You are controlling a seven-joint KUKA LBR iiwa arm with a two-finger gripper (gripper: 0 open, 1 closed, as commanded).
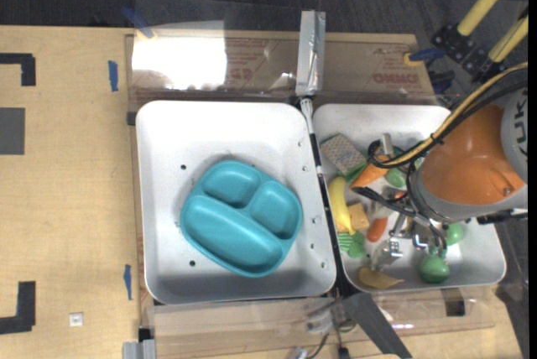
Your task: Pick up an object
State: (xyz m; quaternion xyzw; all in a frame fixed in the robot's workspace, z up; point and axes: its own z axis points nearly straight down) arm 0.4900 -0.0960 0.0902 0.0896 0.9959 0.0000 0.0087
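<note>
I hung low over the right bin (491, 265), my gripper (393, 247) a tangle of bright metal among small plastic toys. I could not tell how my jaws stood, nor whether anything sat between them. A smooth yellow banana (339, 202) lay along the bin's left wall, a grey mesh-textured block (340, 151) behind it, a round glossy green piece (435, 267) near the front. In the left bin (159, 181) rested a matte teal tray (242, 217), rounded and split into three compartments.
</note>
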